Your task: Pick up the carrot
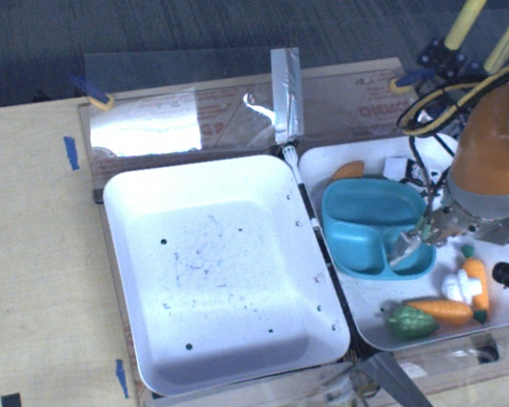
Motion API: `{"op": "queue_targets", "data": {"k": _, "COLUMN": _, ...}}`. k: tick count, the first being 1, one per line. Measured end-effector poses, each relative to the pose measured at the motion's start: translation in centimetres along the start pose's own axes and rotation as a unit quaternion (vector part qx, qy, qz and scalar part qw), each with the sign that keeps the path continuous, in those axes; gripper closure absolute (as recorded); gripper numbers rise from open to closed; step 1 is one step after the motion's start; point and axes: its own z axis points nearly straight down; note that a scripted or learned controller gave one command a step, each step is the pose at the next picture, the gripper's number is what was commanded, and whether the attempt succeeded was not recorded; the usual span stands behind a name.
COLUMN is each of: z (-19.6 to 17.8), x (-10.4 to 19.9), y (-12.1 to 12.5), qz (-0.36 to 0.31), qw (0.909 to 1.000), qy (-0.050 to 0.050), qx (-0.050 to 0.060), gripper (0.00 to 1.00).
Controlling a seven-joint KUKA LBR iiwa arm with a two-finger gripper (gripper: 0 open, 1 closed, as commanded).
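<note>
Overhead, the left bin [212, 270] sits beside the right bin [425, 331]. Arm [494, 157] reaches in from the right; gripper [418, 238] over the blue container's [371, 223] right rim, opening unreadable. Carrot [438, 311] lies near-right, apart from gripper.

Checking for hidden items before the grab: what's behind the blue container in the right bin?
Behind the blue container, an orange item peeks out at the right bin's far wall. Its lower part is covered by the container's rim, so what it is can't be told.
</note>
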Motion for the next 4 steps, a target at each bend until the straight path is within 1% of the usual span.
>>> {"op": "queue_targets", "data": {"k": 1, "z": -2.8, "x": -6.5, "y": -4.9, "qz": 0.012, "qw": 0.9998, "qy": 0.016, "qx": 0.004, "gripper": 0.00}}
{"op": "queue_targets", "data": {"k": 2, "z": 0.2, "x": -1.4, "y": -5.2, "qz": 0.012, "qw": 0.9999, "qy": 0.010, "qx": -0.002, "gripper": 0.00}}
{"op": "queue_targets", "data": {"k": 3, "z": 0.2, "x": -2.1, "y": -5.2, "qz": -0.147, "qw": 0.9890, "qy": 0.009, "qx": -0.004, "gripper": 0.00}}
{"op": "queue_targets", "data": {"k": 4, "z": -0.2, "x": 0.2, "y": -4.2, "qz": -0.230, "qw": 0.9732, "qy": -0.009, "qx": -0.004, "gripper": 0.00}}
